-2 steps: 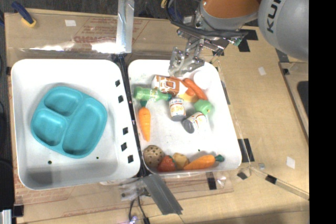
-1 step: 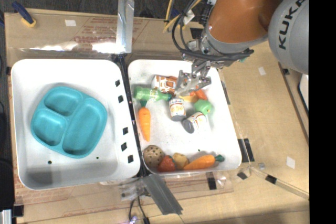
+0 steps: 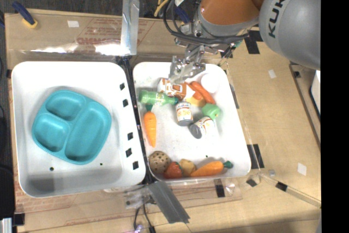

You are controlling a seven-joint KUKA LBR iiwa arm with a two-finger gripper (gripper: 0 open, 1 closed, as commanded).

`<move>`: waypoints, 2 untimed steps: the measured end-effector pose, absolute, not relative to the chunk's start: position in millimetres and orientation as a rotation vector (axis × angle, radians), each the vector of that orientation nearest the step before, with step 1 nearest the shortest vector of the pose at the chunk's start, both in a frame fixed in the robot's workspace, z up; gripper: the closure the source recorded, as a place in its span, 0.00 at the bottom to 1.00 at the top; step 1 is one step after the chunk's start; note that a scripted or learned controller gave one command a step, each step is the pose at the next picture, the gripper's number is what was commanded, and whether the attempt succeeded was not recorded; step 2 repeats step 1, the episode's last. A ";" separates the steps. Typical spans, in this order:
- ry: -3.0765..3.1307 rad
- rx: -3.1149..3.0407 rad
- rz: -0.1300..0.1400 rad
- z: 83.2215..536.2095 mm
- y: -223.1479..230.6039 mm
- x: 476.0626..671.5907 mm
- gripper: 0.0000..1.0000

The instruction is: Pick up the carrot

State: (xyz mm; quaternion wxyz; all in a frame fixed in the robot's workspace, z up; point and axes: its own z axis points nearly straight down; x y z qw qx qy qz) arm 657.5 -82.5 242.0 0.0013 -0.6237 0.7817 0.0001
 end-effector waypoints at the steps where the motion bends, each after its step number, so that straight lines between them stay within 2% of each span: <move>1: 2.117 -2.323 0.006 191.2 -69.8 635.9 1.00; 2: 2.117 -2.323 0.006 191.2 -69.8 635.9 1.00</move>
